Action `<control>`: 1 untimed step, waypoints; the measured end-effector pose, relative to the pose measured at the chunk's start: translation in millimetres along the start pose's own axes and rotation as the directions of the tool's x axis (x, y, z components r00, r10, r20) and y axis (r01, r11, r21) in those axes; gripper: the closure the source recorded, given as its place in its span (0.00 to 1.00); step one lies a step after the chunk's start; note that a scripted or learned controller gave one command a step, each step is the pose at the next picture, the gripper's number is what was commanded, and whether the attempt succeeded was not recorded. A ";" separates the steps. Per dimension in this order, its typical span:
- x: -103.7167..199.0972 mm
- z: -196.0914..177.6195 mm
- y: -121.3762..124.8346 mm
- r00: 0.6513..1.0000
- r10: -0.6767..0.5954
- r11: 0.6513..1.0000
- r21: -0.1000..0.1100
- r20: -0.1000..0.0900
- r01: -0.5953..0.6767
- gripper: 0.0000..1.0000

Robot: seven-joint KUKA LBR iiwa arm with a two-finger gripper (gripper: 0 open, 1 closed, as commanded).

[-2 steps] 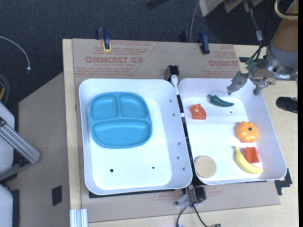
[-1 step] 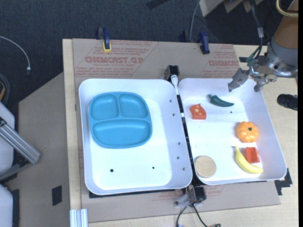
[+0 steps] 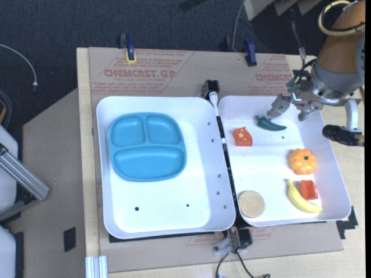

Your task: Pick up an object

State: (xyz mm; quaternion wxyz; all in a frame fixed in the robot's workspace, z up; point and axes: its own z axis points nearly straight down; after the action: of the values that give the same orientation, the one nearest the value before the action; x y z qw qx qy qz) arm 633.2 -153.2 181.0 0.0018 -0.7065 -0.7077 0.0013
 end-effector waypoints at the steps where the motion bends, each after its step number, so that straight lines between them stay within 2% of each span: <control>1: 2.2 58.9 -8.1 1.000 0.002 1.000 0.000 0.000 -0.002 0.00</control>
State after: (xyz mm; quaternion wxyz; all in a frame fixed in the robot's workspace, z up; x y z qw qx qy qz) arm 624.8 -151.0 122.1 0.0019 -0.7071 -0.7071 0.0013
